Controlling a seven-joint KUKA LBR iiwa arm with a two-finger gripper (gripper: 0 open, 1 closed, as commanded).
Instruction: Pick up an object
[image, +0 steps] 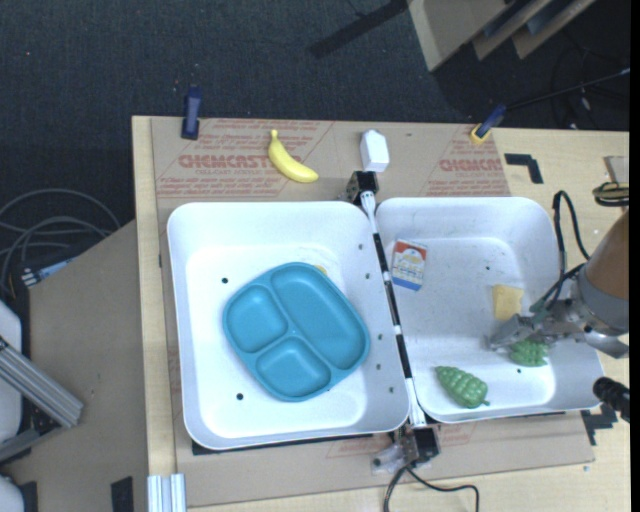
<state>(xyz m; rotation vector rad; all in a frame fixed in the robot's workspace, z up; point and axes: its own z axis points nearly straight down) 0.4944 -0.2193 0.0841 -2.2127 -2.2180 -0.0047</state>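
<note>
My gripper (522, 334) is low in the right bin (470, 222), near its right side, reaching in from the right. Directly under it lies a small green bumpy object (529, 353), partly covered by the gripper. Just above the gripper sits a yellow block (507, 299). A larger green bumpy object (461, 386) rests near the bin's front wall. A small white card with red and blue print (408, 265) lies by the bin's left wall.
The left bin (200, 250) holds a blue divided plate (293, 329). Behind the bins, a yellow banana (288, 161) and a white block (374, 150) rest on the bench. The arm's body (605, 285) overhangs the right bin's right edge.
</note>
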